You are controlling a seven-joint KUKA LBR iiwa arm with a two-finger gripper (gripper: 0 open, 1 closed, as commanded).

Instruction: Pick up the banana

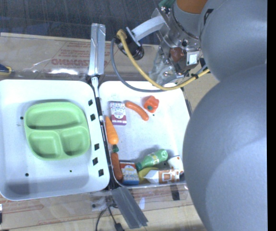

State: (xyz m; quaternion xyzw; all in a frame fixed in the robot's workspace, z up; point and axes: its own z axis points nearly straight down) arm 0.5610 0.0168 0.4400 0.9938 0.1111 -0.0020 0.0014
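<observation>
One gripper (164, 73) above right bin (176, 97)

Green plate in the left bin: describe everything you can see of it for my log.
The green plate is pale green, a rounded rectangle that looks like moulded plastic. Raised ridges split it into three compartments: one long one along the far side and two smaller ones along the near side. It lies flat and right way up, about midway in the left bin, resting on the white floor, clear of the walls. Nothing else touches it.

The grey arm (229, 143) covers the right bin's (143, 88) near corner (its pincer (164, 73) is blurred).
</observation>
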